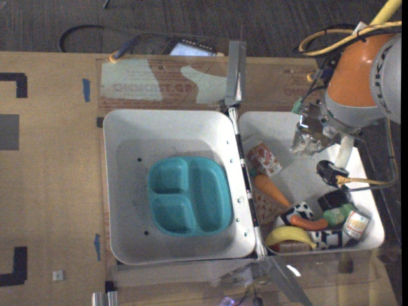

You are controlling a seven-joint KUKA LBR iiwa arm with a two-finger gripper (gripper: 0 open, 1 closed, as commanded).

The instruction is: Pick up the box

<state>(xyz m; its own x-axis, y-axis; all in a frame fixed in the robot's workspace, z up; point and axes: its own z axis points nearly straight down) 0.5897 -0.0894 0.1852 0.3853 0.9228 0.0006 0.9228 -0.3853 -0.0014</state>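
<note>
Brown cardboard worktop (51, 190), two white bins. Nearest, right bin's (373, 231) clutter: curved banana (290, 237), cow-patterned toy (319, 234), tapered carrot (271, 190). Left bin (121, 132): smooth teal divided plate (189, 195). Farther, small printed box (264, 159) beside divider. Beyond, hand (308, 143) above right bin, spread impossible to tell.

Robotics lab, not a home or shop. Industrial arm (366, 75) with orange band hangs over a plywood counter (51, 190) carrying two white bins (121, 132) side by side. Black and blue tape marks (85, 89) on the counter look like calibration or placement guides. Loose cables (331, 37) run by the arm and on grey carpet (191, 5) behind. Bin contents are test props: toy carrot (271, 191), banana (290, 236), teal divided tray (189, 195).
</note>
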